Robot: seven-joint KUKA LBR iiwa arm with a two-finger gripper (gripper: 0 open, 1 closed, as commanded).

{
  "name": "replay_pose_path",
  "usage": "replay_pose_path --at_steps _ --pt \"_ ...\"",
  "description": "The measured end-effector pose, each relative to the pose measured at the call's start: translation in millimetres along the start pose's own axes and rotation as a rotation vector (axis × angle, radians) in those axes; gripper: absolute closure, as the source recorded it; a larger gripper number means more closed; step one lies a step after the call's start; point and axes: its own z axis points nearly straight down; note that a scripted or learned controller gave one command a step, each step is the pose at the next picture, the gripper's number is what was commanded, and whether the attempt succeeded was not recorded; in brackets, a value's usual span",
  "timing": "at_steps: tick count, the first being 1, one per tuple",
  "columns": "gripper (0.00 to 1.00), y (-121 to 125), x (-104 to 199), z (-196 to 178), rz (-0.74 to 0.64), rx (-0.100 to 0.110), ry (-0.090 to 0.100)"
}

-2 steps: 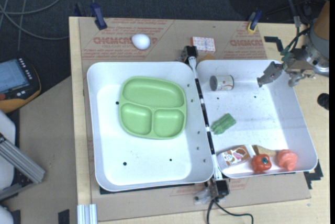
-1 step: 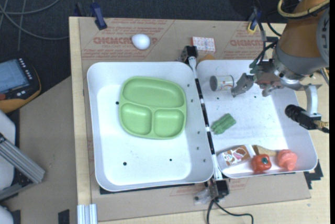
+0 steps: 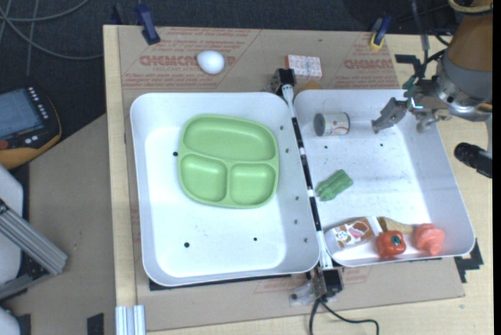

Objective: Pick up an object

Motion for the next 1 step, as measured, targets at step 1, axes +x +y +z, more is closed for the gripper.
replay_pose_path --at_steps 1 --pt "0.00 8.0 110.2 -20.4 -0.004 0.000 0.004"
